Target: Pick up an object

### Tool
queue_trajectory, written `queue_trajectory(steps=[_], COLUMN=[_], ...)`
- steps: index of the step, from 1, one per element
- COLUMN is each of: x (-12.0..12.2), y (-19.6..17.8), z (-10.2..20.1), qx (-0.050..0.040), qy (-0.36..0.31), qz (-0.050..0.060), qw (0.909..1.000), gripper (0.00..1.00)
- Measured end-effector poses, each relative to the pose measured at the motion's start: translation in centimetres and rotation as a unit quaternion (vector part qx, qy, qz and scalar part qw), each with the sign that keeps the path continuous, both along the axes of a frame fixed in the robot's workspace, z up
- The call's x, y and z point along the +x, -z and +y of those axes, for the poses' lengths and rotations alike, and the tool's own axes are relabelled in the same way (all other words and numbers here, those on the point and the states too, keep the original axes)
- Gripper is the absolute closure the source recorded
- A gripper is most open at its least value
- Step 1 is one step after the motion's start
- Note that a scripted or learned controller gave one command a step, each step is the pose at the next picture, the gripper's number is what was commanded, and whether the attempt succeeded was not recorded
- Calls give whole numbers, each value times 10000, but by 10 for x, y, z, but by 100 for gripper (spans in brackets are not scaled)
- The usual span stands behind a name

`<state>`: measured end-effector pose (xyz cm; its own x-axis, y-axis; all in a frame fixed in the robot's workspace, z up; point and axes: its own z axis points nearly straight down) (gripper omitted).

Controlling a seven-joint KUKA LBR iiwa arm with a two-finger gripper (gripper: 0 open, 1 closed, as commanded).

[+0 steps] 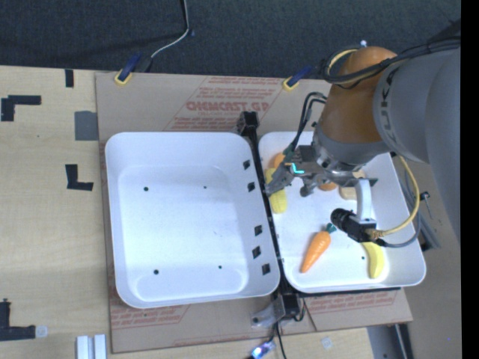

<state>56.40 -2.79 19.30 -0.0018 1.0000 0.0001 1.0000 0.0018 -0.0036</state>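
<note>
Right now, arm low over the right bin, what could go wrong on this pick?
1. The gripper sits close to the divider wall; it may clip the wall.
2. The yellow piece lies against that wall, so a finger may not fit behind it.
3. The arm hides some items, so the grasp is hard to verify.

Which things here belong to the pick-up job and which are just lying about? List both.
Belongs to the job:
- gripper, low over the right bin's left side
- carrot
- banana
- yellow piece by the divider
- orange pieces partly hidden under the arm
- right bin, which holds them all

Just lying about:
- left bin
- cardboard sheet
- cable
</note>
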Motion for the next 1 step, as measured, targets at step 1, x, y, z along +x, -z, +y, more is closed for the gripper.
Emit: queue_trajectory(steps=[1], x=[-27], y=[-37], z=[-38], qx=[-5], qy=[18], qz=[-18], qw=[10000], gripper=[0])
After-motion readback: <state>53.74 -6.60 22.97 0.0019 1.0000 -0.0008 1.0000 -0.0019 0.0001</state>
